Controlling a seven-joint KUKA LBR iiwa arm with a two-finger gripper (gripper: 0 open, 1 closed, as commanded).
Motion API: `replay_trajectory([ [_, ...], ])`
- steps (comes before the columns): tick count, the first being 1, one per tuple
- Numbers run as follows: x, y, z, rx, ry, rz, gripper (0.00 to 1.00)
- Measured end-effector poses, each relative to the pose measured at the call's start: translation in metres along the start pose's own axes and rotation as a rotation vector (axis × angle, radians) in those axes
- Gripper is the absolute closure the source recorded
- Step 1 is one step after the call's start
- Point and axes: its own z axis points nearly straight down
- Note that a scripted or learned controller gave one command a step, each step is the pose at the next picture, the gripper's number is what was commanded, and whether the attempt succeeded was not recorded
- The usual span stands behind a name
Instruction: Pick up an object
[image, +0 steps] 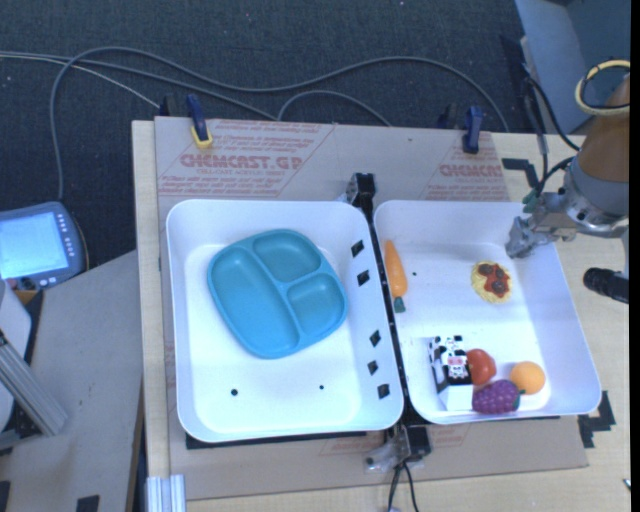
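The right bin (560, 300) holds a toy carrot (396, 272) along its left wall and a small pizza slice (491, 281) near the middle right. In its front corner lie a black-and-white toy cow (450, 362), a red tomato (481, 365), an orange (527, 377) and a purple grape bunch (496, 398). My gripper (524, 240) hangs over the bin's far right corner, just above and right of the pizza slice. Nothing shows between its fingers.
The left bin (200, 400) carries a blue divided plate (278, 292). Black clips run along the wall between the two bins. Blue clamps (199, 125) hold the board at the back. A grey handheld screen (35, 245) lies off the bench at left.
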Motion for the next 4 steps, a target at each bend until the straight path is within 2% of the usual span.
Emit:
replay_trajectory([
  [1, 0.000, 0.002, -0.055, -0.001, 0.000, 0.000, 1.00],
  [2, 0.043, -0.005, -0.059, 0.008, 0.004, -0.002, 1.00],
  [3, 0.097, -0.004, -0.052, 0.009, 0.006, -0.004, 1.00],
  [4, 0.146, -0.007, -0.066, 0.007, 0.006, -0.004, 1.00],
])
